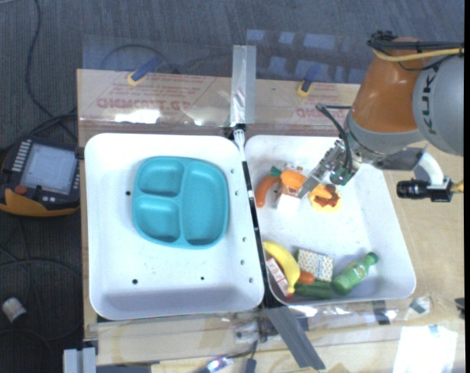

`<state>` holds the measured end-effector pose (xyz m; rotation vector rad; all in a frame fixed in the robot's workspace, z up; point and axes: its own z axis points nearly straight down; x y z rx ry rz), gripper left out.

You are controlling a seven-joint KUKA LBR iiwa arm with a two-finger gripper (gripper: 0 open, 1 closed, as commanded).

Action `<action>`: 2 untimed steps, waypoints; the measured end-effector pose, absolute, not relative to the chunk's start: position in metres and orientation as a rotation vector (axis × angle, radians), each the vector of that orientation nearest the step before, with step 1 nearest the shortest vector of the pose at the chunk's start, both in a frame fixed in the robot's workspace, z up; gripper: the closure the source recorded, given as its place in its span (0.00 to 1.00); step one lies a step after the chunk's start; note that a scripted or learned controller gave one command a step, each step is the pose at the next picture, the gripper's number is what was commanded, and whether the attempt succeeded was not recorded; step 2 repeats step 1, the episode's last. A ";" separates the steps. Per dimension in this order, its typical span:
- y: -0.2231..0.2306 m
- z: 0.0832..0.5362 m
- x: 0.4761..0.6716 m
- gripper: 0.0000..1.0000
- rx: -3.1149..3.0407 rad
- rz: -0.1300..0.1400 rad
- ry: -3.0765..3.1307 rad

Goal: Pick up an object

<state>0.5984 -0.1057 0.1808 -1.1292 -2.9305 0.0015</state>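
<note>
My gripper [329, 182] hangs over the upper middle of the right bin [382, 231], its two fingers spread apart with nothing between them. Just below its tips lies a small orange and yellow toy [325, 199]. To the left of the tips are an orange fruit [293, 179], a white block [287, 200] and a carrot [263, 190] against the bin's left wall. At the bin's front lie a banana [284, 260], a patterned packet [315, 264], a green bottle [354, 273] and a dark green vegetable [313, 290].
The left bin [110, 278] holds a turquoise divided plate [180, 201]. A raised divider [248, 208] separates the two bins. A handheld pendant [37, 179] lies on the floor at the left. The grey arm with its orange band [390, 92] enters from the upper right.
</note>
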 end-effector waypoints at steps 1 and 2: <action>-0.019 0.202 0.619 1.00 -1.331 0.002 -2.843; -0.019 0.202 0.619 1.00 -1.331 0.002 -2.843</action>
